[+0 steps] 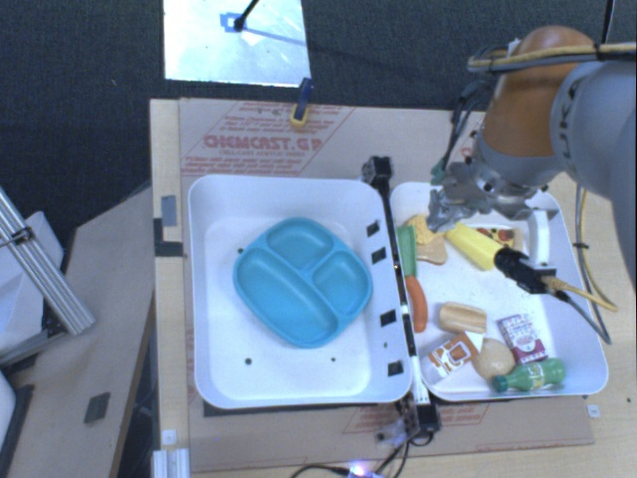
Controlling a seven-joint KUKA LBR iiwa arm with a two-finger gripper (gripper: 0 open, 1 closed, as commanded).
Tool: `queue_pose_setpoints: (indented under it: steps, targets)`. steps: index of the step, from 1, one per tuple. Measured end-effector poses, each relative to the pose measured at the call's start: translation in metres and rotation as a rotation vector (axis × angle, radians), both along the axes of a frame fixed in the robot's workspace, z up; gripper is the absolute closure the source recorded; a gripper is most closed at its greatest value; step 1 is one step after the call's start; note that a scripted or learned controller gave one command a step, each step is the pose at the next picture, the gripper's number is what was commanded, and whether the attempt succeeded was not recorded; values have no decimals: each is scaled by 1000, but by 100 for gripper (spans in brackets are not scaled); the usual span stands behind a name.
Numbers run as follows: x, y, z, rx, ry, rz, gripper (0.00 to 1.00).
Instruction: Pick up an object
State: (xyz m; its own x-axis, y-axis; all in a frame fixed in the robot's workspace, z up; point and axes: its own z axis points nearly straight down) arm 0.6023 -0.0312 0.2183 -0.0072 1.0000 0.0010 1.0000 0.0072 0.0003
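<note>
I have one fixed camera, mounted above the counter [249, 132], looking down at a slant at moderate range; both white bins [214, 366] fit in frame, the arm [557, 98] entering from the right.

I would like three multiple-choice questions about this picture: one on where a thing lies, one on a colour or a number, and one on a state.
1. Where does the blue plate lie?
A. in the left bin
B. in the right bin
C. on the bench outside both bins

2. How many sections does the blue plate have?
A. two
B. three
C. five

3. How does the green bottle rest?
A. upright
B. on its side
C. leaning against the plate

Answers:
1 A: the plate sits in the middle of the left bin.
2 B: ridges split it into three sections.
3 B: the bottle lies flat near the front of the right bin.
</note>
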Motion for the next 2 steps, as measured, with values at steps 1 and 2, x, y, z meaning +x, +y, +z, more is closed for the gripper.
queue_pose_setpoints:
  steps: [1, 2]
  targets:
    - [-4, -1, -3, -1, -1, -4, 100]
    - [-1, -4, 1, -1, -2, -5, 100]
